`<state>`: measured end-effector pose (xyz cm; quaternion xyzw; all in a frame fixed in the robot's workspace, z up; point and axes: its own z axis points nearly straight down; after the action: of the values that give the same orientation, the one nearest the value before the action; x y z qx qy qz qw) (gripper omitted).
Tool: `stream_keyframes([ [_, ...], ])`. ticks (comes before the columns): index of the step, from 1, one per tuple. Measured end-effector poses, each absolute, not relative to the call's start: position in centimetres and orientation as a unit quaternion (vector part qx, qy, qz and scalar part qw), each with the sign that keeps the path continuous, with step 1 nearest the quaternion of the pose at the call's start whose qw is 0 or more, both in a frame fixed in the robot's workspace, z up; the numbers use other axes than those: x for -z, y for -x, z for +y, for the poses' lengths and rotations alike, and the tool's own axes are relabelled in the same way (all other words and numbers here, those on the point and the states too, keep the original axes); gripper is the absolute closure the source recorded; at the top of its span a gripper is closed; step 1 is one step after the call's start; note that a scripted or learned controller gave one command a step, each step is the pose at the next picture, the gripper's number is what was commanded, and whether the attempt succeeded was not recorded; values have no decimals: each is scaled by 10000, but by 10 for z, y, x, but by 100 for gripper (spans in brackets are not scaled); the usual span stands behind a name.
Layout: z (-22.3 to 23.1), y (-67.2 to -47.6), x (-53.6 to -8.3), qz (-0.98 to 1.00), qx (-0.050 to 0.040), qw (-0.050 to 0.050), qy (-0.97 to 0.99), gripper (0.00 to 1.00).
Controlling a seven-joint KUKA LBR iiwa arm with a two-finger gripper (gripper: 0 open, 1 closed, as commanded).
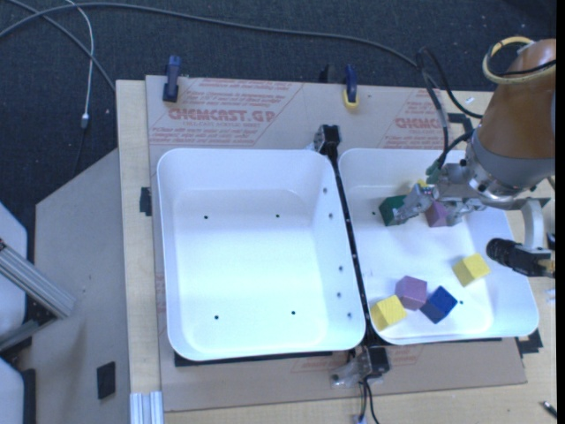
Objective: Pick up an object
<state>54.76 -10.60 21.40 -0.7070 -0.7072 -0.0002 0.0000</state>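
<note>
My gripper (424, 203) hangs low over the back part of the right bin (508, 325), below the grey wrist and orange band. A dark green object (391, 210) lies just to its left, touching or nearly touching it. A mauve block (437, 215) sits right beneath its right side, partly hidden by it. Nearer the front of the same bin lie a yellow block (472, 269), a purple block (411, 288), a blue block (439, 304) and a second yellow block (388, 313).
The left bin (177, 237) stands beside the right one, and their rims meet at a black divider (346, 237). Both rest on a cardboard sheet held by blue clamps (172, 69) at the back. Cables run over the dark floor behind.
</note>
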Motion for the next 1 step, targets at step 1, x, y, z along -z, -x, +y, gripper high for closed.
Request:
stream_keyframes([
  [1,-99,-587,-291,-6966,27,-31,7175,0],
])
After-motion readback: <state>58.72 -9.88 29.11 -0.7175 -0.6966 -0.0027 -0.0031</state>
